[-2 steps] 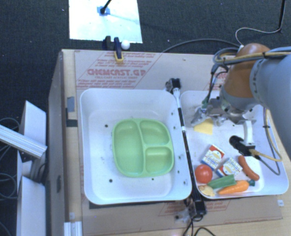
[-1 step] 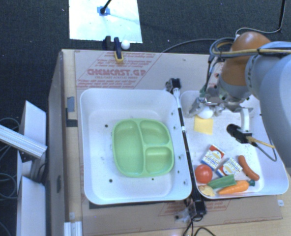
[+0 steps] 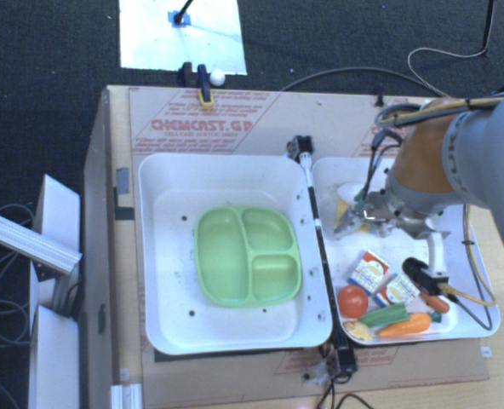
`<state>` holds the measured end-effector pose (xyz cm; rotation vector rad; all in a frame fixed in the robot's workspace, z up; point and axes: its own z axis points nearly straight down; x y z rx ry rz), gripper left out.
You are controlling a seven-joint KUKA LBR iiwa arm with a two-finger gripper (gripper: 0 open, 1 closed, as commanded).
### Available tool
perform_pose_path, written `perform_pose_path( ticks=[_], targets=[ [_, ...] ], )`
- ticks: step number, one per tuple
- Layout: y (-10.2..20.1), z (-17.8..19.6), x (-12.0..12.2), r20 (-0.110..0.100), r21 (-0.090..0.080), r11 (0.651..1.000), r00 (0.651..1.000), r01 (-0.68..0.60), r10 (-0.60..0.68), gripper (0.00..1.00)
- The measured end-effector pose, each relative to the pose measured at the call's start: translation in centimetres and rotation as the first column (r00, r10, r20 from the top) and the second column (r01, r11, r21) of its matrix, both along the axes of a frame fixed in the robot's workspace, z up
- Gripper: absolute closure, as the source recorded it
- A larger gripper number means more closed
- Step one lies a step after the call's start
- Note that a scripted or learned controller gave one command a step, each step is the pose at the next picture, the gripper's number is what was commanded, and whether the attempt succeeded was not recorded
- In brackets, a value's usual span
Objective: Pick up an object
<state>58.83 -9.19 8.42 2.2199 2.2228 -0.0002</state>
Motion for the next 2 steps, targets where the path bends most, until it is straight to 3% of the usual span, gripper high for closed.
perform_pose_path(
  ticks=[1,2],
  targets=[
    [0.2,0.1,3.1,0.003,0.0,1.0,1.0,-0.002,0.002,0.0],
    [0.2,1.2,3.2,0.005,0.0,1.0,1.0,-0.004,0.004,1.0]
  ],
)
